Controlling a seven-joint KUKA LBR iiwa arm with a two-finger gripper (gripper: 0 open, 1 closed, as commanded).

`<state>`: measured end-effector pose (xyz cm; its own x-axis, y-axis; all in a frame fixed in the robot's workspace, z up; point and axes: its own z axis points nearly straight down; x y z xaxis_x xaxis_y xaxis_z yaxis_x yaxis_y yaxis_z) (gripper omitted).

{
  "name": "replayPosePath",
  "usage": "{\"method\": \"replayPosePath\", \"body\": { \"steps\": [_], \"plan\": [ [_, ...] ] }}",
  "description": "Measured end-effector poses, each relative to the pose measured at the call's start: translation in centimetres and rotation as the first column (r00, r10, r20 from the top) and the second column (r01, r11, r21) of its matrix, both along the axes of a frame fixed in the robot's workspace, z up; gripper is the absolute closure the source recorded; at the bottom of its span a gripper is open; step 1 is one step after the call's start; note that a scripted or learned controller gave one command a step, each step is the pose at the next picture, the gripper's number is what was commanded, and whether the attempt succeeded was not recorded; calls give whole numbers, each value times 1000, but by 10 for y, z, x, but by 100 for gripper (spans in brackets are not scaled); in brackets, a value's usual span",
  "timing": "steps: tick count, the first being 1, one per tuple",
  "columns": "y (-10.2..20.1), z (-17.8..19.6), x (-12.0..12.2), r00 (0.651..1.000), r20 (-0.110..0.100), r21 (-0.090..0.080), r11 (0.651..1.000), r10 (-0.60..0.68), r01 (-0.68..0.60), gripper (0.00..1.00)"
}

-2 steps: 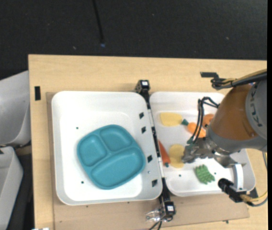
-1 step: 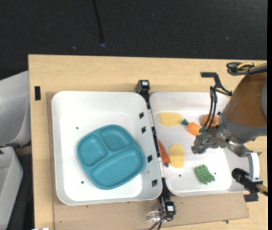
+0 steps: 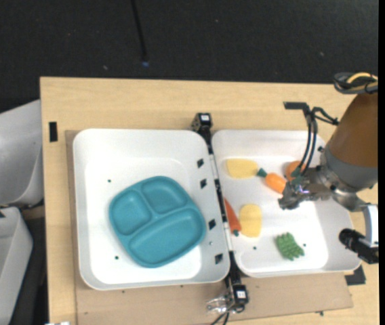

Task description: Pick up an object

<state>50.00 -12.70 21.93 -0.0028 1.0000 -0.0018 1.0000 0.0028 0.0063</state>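
Down front, closest to the cam, you've got the green knobbly toy [image 3: 289,246] sitting near the front wall of the right bin [image 3: 314,266], well apart from the pincer [image 3: 291,196]. Arm comes in from the right w/ the orange band [image 3: 358,131] up top, and the pincer hangs over the back-right part of that bin, just beside the small orange carrot-ish piece [image 3: 274,181]. Can't tell if the pincer is spread or pressed together, it's a dark blob from this angle, and nothing visibly sits between its tips.

What can go wrong imo: the carrot piece lies tilted and is skinny, so a slightly off drop probably just nudges it sideways or pinches air. It's also near the pale yellow piece [image 3: 242,168], so you could bump that instead. Cables [image 3: 309,144] hang close to the wrist, snag risk tbh.

The other yellow lump [image 3: 251,220] sits mid-bin w/ a red-orange strip [image 3: 230,215] right by the divider; that strip hugs the wall, bad pick. The blue tray [image 3: 156,220] in the left bin [image 3: 84,181] isn't in play. Whole lot sits on the tan surface [image 3: 125,100].
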Motion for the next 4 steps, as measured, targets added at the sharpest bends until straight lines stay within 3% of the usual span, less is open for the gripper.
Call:
{"method": "replayPosePath", "body": {
  "steps": [1, 3, 4],
  "plan": [
    [52, -6, 25, 1000, -5, 3, 1000, 4, -4, 100],
    [152, 23, 74, 1000, -3, 3, 1000, 5, -5, 100],
    [199, 12, 95, 1000, -5, 3, 1000, 4, -4, 100]
  ]
}}
